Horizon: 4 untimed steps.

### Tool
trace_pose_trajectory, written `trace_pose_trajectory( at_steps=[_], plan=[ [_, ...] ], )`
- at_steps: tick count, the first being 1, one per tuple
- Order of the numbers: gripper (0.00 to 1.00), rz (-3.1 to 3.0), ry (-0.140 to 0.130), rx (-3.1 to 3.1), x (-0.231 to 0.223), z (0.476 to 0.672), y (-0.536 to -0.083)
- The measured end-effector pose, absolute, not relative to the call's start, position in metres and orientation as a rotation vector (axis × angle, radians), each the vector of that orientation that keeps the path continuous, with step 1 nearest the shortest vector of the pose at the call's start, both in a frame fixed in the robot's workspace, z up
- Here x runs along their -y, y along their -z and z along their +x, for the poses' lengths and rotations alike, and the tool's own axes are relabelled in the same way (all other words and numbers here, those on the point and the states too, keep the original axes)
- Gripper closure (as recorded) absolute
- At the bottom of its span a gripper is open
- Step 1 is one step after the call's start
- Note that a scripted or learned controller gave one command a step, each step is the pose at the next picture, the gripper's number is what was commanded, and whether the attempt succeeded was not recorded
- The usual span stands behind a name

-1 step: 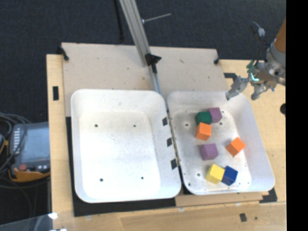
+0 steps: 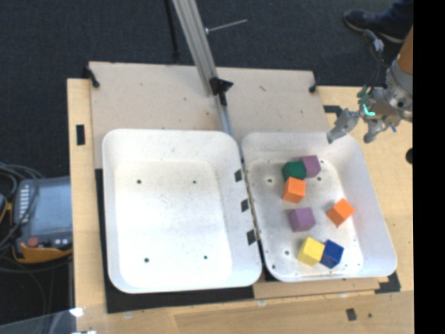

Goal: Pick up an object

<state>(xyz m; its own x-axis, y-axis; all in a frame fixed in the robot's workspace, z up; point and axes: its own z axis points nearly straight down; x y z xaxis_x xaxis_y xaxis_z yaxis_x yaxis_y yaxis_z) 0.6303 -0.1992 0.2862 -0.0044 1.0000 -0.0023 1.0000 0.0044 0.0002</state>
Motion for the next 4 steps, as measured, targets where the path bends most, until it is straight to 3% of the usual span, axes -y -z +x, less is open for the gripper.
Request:
trace_pose_trajectory(
  at_steps=[3,4],
  plan=[
    [0.0,2.223,0.003,-2.22,0.212,0.633,-0.136],
    [1.0,2.219,-0.001,-2.216,0.214,0.634,-0.15]
  ],
)
